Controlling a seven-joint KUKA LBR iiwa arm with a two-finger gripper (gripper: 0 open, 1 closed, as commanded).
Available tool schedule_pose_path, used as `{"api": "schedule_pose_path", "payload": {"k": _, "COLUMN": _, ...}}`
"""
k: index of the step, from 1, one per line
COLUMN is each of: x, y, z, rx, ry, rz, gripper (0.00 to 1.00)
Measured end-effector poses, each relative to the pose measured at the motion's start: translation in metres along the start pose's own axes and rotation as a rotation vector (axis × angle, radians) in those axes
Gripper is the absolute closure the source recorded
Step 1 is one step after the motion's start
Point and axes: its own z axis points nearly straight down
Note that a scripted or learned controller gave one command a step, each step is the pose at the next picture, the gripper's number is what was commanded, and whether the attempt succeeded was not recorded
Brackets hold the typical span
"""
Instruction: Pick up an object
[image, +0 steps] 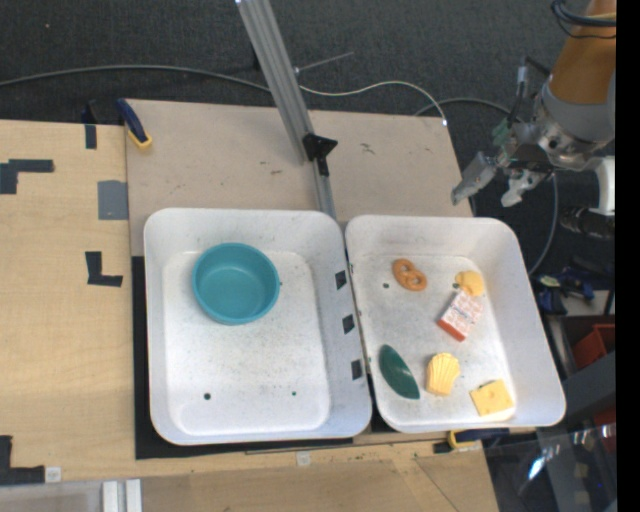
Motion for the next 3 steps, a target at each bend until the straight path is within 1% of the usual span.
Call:
{"api": "schedule_pose_path", "payload": {"k": 1, "x": 0.0, "y": 0.0, "z": 0.0, "rx": 0.0, "ry": 0.0, "rz": 0.001, "gripper": 0.0}}
{"api": "schedule_pose_path", "payload": {"k": 2, "x": 0.005, "y": -0.009, "z": 0.048, "rx": 0.005, "ry": 0.001, "rz": 0.001, "gripper": 0.0}}
{"api": "schedule_pose_path", "payload": {"k": 3, "x": 0.0, "y": -0.004, "z": 0.096, "rx": 0.004, "ry": 0.0, "rz": 0.001, "gripper": 0.0}}
